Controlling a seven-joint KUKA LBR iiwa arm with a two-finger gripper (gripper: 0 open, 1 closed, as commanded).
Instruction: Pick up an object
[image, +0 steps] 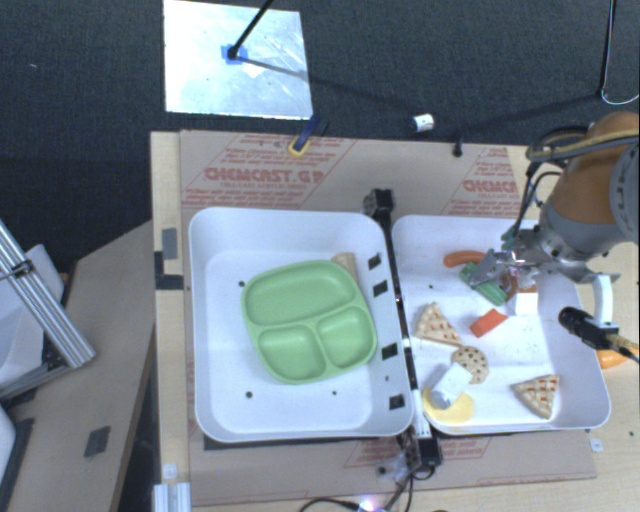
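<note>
Partly hidden under pincer (497, 272): green object (491, 293); pincer grip state unclear; sausage (462, 258) half covered.

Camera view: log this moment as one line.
gripper: low over right bin | near: green piece | grasp: unconfirmed | green tray: left bin

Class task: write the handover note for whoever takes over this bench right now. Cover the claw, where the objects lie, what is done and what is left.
Claw: low over the far part of the right bin, among the green piece and white block. Nothing is seen between its fingers, and whether it is open or shut cannot be told.
Right bin: orange sausage, red-orange piece, two pizza slices, cookie, yellow piece.
Left bin: green divided plate.
Done: the arm is at the objects.
Left: grip one object and lift it out.
</note>
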